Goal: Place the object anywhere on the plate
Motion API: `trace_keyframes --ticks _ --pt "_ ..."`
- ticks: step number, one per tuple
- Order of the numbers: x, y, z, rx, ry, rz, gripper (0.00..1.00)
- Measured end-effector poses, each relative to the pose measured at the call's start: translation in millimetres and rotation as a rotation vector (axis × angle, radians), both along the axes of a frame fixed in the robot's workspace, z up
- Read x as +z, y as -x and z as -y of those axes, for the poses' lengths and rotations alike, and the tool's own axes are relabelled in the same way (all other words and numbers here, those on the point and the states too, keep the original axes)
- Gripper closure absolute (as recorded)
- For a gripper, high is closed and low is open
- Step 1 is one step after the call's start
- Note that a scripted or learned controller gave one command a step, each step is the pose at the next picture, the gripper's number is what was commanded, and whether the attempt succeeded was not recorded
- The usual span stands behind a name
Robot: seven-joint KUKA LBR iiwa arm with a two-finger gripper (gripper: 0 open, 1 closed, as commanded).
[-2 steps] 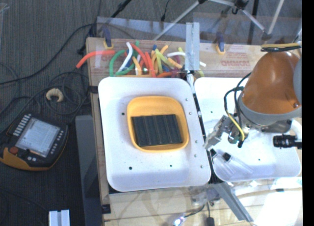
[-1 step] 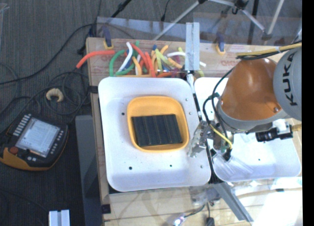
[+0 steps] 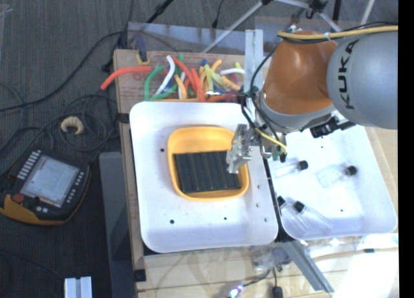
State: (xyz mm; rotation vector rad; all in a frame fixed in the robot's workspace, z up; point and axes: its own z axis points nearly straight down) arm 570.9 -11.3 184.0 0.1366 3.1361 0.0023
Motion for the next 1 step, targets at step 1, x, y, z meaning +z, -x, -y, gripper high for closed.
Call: trace_keyframes --ticks 1 --pt "0.1 0.0 -0.1 0.000 -0.001 0.000 0.00"
